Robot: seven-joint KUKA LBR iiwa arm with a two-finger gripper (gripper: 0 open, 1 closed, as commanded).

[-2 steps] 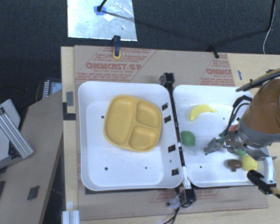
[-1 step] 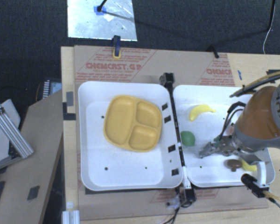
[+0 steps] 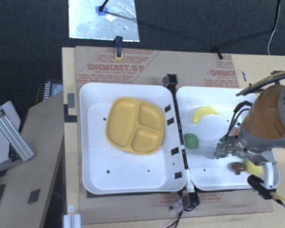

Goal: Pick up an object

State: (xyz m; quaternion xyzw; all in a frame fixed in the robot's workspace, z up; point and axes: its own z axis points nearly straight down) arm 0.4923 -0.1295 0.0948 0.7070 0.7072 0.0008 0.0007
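Printed in red on the brown cardboard sheet (image 3: 133, 63) under the bins: "CHEMCAST G9", readable behind the left bin, last characters not fully sure. Same red print again on the right part (image 3: 223, 75), tilted and cut off, too blurred for reading.

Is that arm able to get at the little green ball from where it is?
Probably yes. The green ball lies in the open in the right bin, with bare white floor between it and the gripper just to its right. Nothing stands between them.
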